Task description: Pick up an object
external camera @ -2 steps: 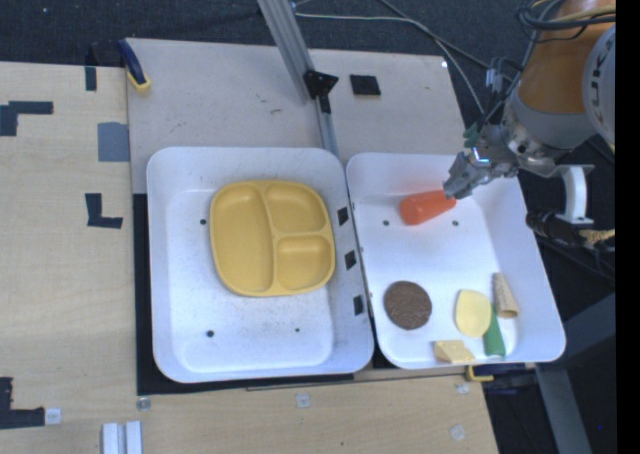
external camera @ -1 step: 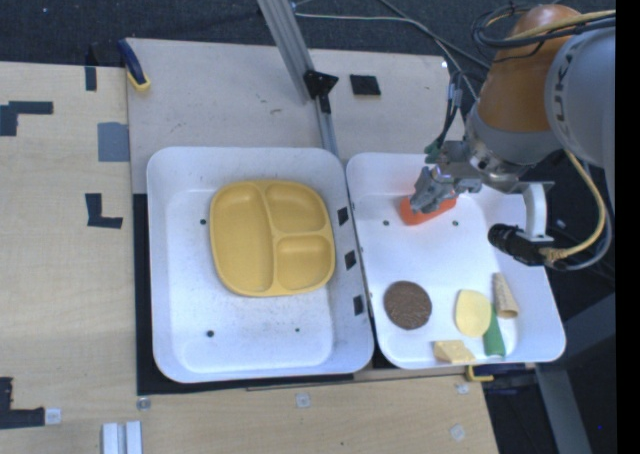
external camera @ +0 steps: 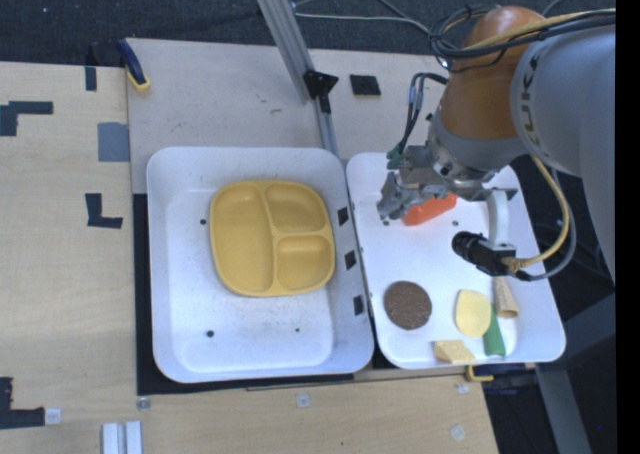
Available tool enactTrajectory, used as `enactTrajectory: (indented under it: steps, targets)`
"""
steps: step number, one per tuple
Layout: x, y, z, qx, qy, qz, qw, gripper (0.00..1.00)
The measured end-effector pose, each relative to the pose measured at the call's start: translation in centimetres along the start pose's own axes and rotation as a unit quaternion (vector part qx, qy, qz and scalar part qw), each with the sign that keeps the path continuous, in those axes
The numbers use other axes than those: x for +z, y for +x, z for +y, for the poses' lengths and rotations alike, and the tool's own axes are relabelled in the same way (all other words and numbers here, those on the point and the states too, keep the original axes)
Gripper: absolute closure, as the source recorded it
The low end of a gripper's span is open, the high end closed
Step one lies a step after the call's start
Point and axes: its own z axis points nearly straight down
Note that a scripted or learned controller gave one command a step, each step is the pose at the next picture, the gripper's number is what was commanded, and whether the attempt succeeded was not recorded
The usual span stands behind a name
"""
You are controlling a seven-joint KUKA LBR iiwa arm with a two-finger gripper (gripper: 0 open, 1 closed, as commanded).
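Two-finger gripper low in right shallow white bin, touching orange carrot-shaped piece; fingers' state: cannot tell. Nearer than carrot piece: brown round disc, yellow oval piece, green stick, tan wedge. Yellow divided plate in left bin.

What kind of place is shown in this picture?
Probably a robotics lab: a grey arm's gripper hovers over a white bin of toy food, beside another bin holding a yellow divided plate, on a tape-marked bench.

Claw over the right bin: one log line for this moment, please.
claw: low in right bin | orange piece: beside claw | grasp: unconfirmed | yellow plate: left bin
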Motion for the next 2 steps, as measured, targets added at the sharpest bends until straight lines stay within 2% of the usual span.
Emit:
enactTrajectory:
  steps: [1, 2]
  targets:
    - [0.8, 4.2, -2.0, 0.001, 0.001, -0.001, 1.0000, 1.00]
    - [1.3, 10.0, -3.1, 0.000, 0.001, 0.000, 1.0000, 1.00]
